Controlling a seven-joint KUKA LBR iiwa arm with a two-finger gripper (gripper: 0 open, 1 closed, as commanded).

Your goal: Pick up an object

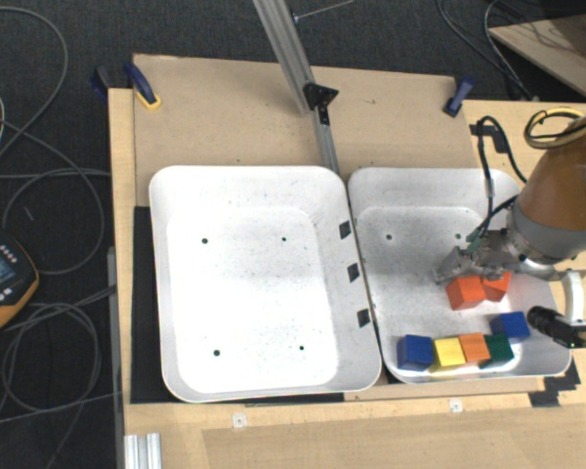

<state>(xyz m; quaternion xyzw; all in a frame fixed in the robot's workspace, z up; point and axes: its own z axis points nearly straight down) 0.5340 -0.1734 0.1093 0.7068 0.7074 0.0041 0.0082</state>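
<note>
Blocks sit in the right bin, gathered toward its near right part. An orange block lies just under the pincer, which has its tip directly at the block's far side; whether the block is actually between the fingers cannot be told, and the pincer's spread cannot be told either, since the wrist hides it. Beside the orange block, a smaller red-orange block touches its right side. Nearer the front rim, a row runs left to right: a blue block, a yellow block, an orange cube and a green block, each touching the next. A second blue block rests just behind the green one.

The arm comes in from the right, its orange band above a grey wrist, with black cables looping along it. The left bin lies alongside the right one, their rims meeting in the middle. Both rest on the wooden surface, where a slanted metal rail rises from the far edge. Blue clamps grip the far corners.
</note>
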